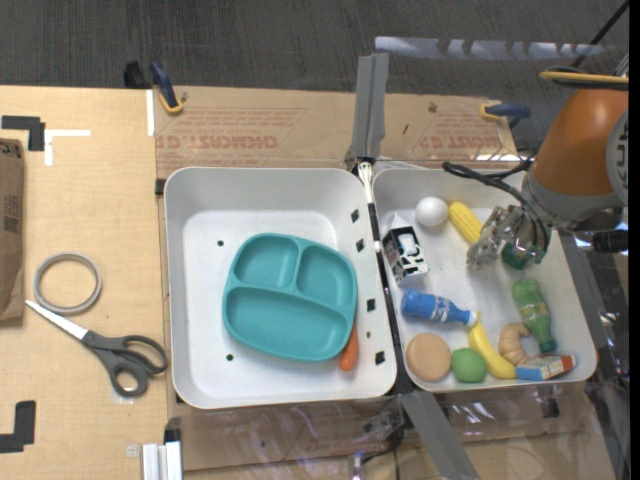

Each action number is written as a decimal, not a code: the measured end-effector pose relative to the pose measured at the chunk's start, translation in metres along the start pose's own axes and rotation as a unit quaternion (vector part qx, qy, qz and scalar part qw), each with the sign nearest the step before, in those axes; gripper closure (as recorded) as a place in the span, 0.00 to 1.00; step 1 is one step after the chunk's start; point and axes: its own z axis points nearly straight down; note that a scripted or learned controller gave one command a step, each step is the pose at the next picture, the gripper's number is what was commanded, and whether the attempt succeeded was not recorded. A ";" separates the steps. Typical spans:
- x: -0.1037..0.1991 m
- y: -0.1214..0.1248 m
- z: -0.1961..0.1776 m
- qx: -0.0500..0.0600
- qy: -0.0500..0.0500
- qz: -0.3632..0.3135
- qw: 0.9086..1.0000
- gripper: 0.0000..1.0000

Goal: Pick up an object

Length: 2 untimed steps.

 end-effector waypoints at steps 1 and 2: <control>0.004 0.046 0.000 0.000 0.000 0.053 0.999 0.00; 0.002 0.046 -0.010 0.000 -0.002 0.051 0.999 1.00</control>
